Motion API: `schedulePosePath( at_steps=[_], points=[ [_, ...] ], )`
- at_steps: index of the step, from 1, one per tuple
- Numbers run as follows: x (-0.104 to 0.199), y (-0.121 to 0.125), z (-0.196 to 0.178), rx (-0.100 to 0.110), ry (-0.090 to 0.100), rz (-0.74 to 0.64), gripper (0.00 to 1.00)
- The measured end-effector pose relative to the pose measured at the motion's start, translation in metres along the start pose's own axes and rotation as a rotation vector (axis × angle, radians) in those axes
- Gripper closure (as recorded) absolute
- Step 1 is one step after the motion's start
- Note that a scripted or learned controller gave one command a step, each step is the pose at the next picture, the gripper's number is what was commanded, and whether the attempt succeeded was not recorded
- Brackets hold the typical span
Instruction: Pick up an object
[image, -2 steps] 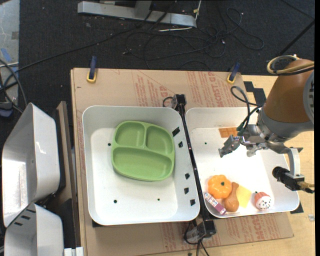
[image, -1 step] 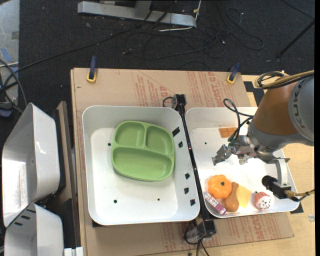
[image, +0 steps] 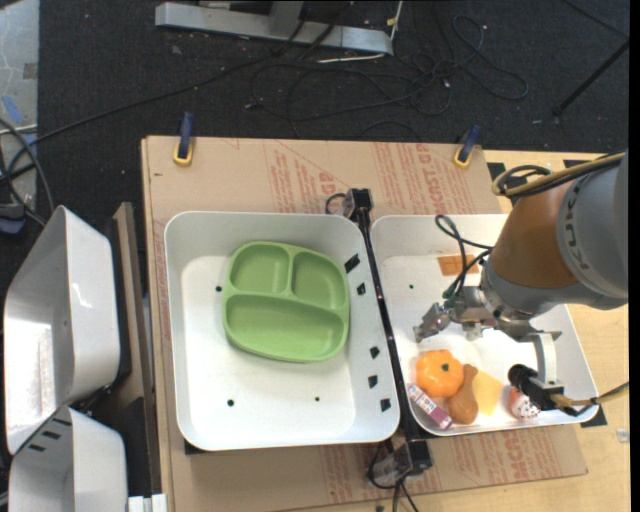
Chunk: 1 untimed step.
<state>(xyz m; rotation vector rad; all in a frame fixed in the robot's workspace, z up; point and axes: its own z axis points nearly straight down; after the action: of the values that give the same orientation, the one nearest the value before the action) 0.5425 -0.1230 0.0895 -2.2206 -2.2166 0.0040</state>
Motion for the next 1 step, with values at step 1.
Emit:
schedulePosePath(
  at_steps=[1],
  points=[
    [0.0000, 0.0008, -0.0125, -0.003, 0.000, 0.002, 1.00]
  ],
)
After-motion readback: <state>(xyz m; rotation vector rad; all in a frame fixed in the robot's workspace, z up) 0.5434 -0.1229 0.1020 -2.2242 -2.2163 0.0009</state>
